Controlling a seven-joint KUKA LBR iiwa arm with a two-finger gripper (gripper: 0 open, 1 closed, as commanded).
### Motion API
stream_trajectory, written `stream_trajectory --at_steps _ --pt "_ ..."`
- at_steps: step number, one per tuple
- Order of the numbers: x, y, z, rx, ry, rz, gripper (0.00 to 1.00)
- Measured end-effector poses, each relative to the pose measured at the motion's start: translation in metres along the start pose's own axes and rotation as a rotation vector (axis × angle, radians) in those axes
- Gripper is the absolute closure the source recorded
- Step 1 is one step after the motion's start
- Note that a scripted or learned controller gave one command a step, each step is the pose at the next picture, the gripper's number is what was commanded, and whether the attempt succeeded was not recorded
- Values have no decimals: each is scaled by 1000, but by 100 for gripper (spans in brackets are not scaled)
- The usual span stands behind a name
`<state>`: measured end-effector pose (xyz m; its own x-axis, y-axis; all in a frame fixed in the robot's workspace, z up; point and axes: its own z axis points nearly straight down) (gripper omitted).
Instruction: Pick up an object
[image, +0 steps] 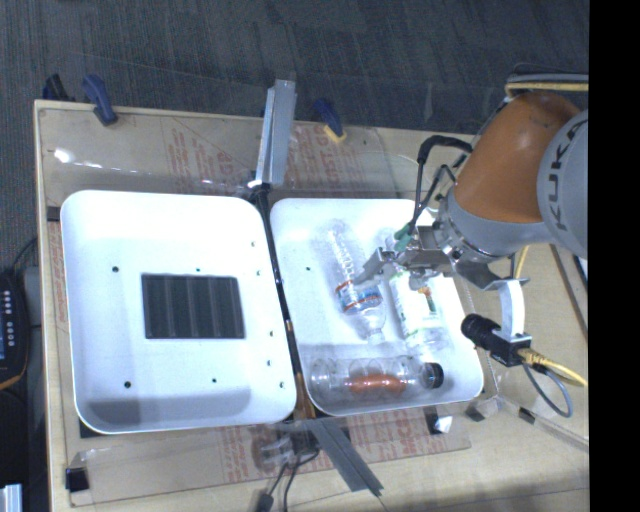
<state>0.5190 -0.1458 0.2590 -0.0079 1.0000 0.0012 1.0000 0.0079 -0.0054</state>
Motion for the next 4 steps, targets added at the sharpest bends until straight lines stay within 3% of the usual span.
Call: stream_trajectory --at_steps 1,2,3,4 --pt "-38 39 144 1 0 48 0" --pt "-15 46 167 0 1 -80 0" --pt "-25 91 166 -3 0 -104 0" --pt "-43 99 27 -5 -2 -212 0"
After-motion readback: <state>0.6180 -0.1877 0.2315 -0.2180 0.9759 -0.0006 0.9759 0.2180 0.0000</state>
